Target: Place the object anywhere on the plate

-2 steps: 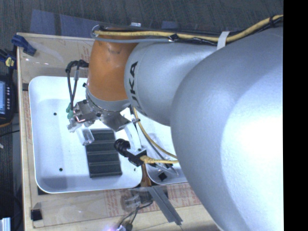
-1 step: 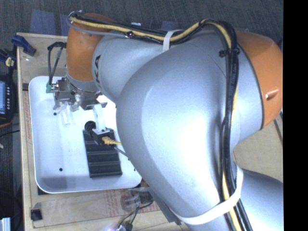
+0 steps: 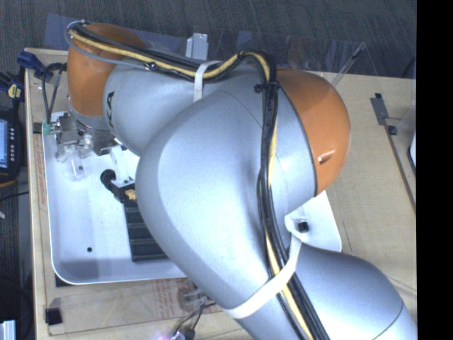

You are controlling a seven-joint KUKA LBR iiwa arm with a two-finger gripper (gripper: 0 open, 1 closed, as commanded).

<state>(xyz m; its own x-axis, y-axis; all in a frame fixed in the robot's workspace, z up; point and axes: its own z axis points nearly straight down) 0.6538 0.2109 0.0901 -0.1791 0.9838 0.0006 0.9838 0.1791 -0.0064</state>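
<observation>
My gripper (image 3: 75,153) hangs over the far left corner of the left white bin (image 3: 78,261), close to its back wall. I see nothing gripped in it. The grey arm with its orange band (image 3: 92,69) reaches across from the right and hides most of the bench, including the whole right bin. A small dark speck (image 3: 90,248) lies on the bin floor towards the front.
A dark ribbed strip (image 3: 144,234) runs along the right side of the left bin, partly under the arm. Cables and a small device (image 3: 10,144) sit off the bench's left edge. Bare wooden bench (image 3: 375,161) lies to the right.
</observation>
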